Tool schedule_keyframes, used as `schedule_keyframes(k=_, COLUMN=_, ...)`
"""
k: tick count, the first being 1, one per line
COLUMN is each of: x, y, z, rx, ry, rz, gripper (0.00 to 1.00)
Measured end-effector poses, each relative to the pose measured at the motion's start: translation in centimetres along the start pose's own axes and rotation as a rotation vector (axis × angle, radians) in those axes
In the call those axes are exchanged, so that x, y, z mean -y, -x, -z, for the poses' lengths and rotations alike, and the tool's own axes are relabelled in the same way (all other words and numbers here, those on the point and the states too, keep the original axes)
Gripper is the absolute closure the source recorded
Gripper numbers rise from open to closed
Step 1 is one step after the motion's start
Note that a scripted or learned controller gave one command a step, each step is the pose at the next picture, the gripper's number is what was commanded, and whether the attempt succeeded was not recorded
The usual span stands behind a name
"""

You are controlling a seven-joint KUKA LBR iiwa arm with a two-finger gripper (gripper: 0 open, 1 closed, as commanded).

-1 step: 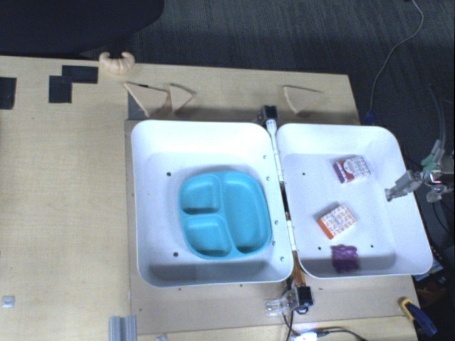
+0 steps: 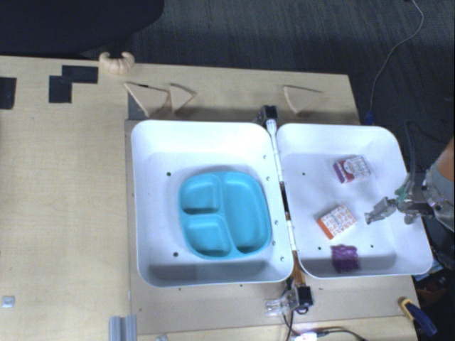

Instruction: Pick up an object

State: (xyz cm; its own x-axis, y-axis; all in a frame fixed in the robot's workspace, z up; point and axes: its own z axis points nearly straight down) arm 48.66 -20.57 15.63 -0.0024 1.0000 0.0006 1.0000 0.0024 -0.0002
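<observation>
- The pale wooden surface (image 2: 64, 212) fills most of the view and carries two shallow white bins side by side, with dark carpet beyond its far edge.
- The left bin (image 2: 153, 190) holds a blue divided tray (image 2: 226, 214) lying flat in its middle; the tray has three compartments.
- The right bin (image 2: 313, 148) touches the left bin along a shared seam and holds three small things.
- The arm (image 2: 442, 183) comes in from the right edge, low over the right bin's right rim.
- The hand (image 2: 384, 210) sits at the arm's tip over the right side of the right bin; its fingers look spread apart with nothing between them, so it is released.
- A red and white packet (image 2: 352, 168) lies in the far part of the right bin, tilted.
- An orange and white box (image 2: 337, 221) lies near the bin's middle, just left of the hand and apart from it.
- A purple block (image 2: 345, 258) lies near the bin's near wall, below the orange and white box.
- A small tan lump (image 2: 116, 63) rests on the surface's far edge, well apart from both bins.
- A black clip (image 2: 268, 114) sits at the far end of the seam between the bins.
</observation>
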Motion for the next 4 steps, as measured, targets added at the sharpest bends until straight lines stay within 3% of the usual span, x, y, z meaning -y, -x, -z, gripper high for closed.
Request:
schedule_keyframes(k=1, x=-0.4, y=-2.9, z=-6.7, rx=0.001, ry=0.01, rz=0.002, gripper=0.0)
schedule_keyframes(k=2, x=-0.7, y=-3.1, z=-5.4, rx=0.0, ry=0.019, rz=0.003, gripper=1.0)
schedule_keyframes(k=3, x=-11.2, y=-9.2, z=2.5, rx=0.0, ry=0.006, rz=0.003, gripper=1.0)
schedule_keyframes(k=4, x=-7.6, y=-6.3, z=4.5, rx=0.002, ry=0.003, rz=0.001, gripper=1.0)
